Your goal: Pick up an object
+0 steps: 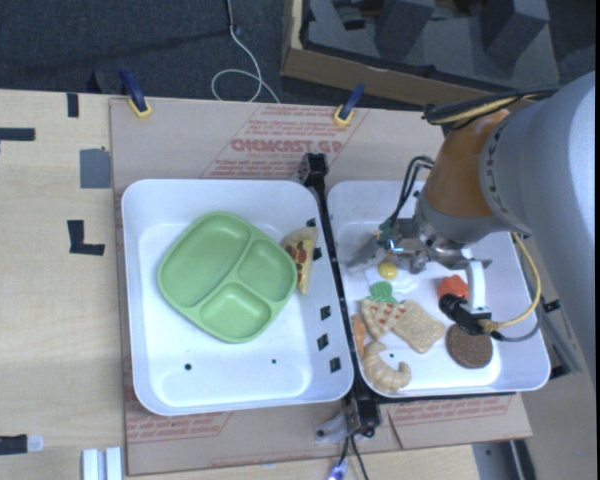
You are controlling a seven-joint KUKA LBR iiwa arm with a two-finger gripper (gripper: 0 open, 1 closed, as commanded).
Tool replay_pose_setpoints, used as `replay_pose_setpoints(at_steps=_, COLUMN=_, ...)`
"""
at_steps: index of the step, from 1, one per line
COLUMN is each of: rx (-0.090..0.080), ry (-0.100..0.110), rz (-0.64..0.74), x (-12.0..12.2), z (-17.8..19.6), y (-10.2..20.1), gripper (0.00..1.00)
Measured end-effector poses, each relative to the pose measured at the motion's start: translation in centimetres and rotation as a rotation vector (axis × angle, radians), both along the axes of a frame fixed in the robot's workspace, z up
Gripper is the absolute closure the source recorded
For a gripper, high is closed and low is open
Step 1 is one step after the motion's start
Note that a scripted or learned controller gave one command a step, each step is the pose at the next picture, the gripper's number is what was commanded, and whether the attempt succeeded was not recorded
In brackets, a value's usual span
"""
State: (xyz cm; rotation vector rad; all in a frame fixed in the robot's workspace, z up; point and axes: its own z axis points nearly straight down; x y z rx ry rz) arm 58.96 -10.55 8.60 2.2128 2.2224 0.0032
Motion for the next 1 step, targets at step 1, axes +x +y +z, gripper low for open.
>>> replay_pose_setpoints(at_steps=1, rx=0.001, ry=0.003, rz=-0.002, x=3.47, z=-0.02, y=-0.63, gripper=0.0)
